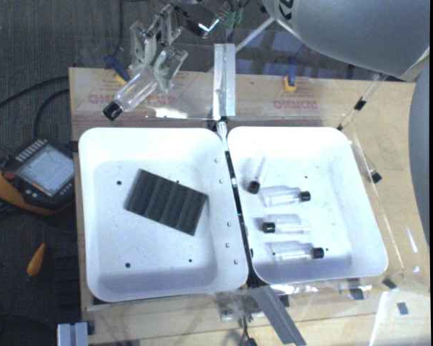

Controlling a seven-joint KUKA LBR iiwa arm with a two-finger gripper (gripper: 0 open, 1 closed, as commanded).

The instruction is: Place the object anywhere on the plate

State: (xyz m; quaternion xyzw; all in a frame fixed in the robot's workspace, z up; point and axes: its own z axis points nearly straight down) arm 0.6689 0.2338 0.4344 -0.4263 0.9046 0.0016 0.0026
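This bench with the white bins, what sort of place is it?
Most likely a robotics lab. A grey robot arm hangs over two white bins, its gripper holds a clear vial, and a teach pendant lies alongside.

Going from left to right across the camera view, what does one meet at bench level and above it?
Handheld controller → gripper, holding a clear vial above the bench's far edge → dark ridged plate in the left bin → four clear vials with black caps, e.g., in the right bin.
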